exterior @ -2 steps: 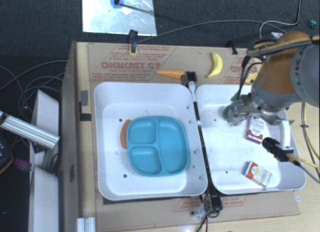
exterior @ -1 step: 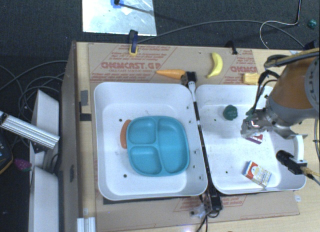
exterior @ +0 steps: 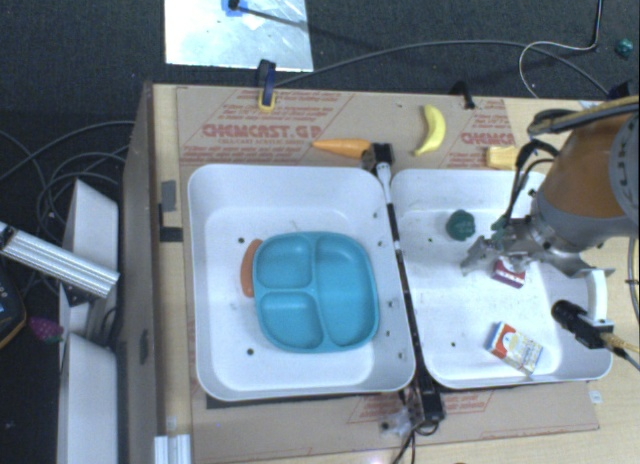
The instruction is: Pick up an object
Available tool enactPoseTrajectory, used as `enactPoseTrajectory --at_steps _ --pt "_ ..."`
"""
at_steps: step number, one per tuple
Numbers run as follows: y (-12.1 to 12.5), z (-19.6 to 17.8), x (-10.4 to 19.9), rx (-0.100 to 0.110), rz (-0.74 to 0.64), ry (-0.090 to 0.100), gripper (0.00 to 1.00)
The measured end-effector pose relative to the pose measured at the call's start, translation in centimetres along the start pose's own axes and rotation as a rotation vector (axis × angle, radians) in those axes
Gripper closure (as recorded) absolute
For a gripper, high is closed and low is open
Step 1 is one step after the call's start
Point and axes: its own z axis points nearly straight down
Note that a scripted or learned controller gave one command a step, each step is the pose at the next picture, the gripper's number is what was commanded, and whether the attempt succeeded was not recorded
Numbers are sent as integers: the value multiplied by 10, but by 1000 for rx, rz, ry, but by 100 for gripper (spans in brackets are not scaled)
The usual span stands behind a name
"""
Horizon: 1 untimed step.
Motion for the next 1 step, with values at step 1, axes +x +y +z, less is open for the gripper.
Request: enactPoseTrajectory --at_steps 1 --pt "81 57 -12 0 -2 0 0"
